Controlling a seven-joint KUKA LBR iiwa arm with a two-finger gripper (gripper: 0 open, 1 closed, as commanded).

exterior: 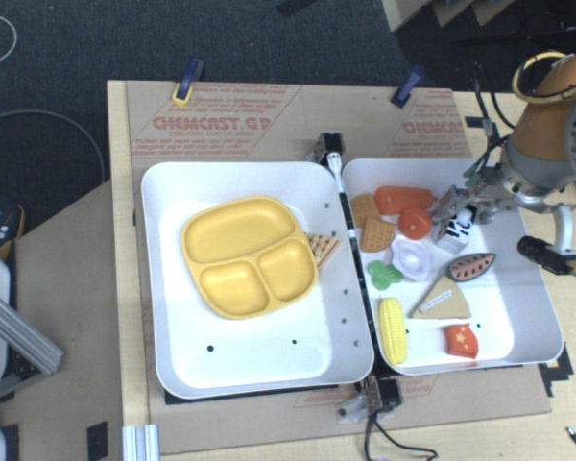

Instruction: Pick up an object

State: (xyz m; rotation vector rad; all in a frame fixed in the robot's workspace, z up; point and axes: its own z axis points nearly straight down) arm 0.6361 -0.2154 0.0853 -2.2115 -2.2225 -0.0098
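My gripper (453,225) hangs over the back of the right bin (528,301), low above the toy food. Just left of it lie a red tomato (414,223) and an orange-red piece (402,199). A white fried egg (412,256) sits below the tomato. Farther forward I see a brown fish-shaped piece (470,266), a sandwich wedge (444,303), a corn cob (392,329), a strawberry (462,340) and a green piece (383,276). Two tan crackers (371,225) lie by the bin's left wall. Nothing shows between the fingers.
The left bin (178,349) holds a yellow divided plate (249,254) with a waffle piece (322,247) at its right rim. Blue and yellow clamps (185,82) grip the cardboard at the back. The arm (547,142) fills the right bin's back right corner.
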